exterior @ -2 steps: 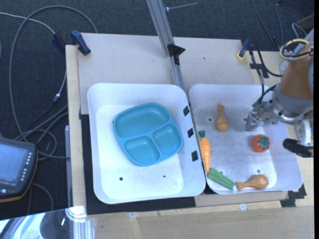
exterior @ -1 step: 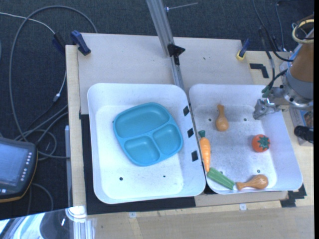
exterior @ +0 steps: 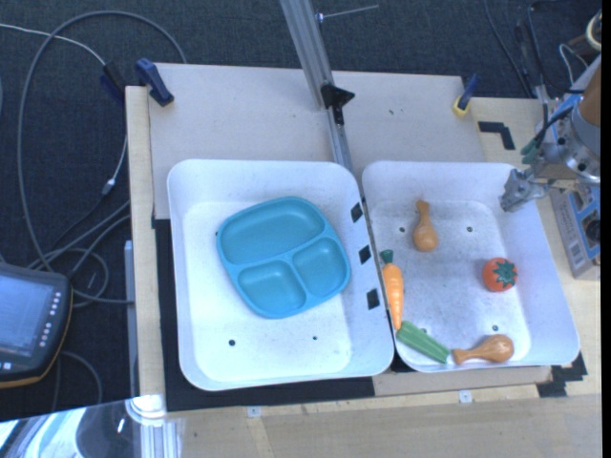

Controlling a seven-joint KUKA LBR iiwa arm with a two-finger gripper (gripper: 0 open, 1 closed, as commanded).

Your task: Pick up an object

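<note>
While the gripper hangs over the far right corner of the right bin, its fingers are too small and blurred to judge, so their state cannot be told. Two shallow white bins with rounded corners lie side by side; the left bin holds one smooth blue plate with three compartments. Five toy foods rest in the right bin: two tan drumsticks, one round red tomato, one tapered orange carrot and one green, perhaps cucumber-like, piece. No writing is legible.
</note>
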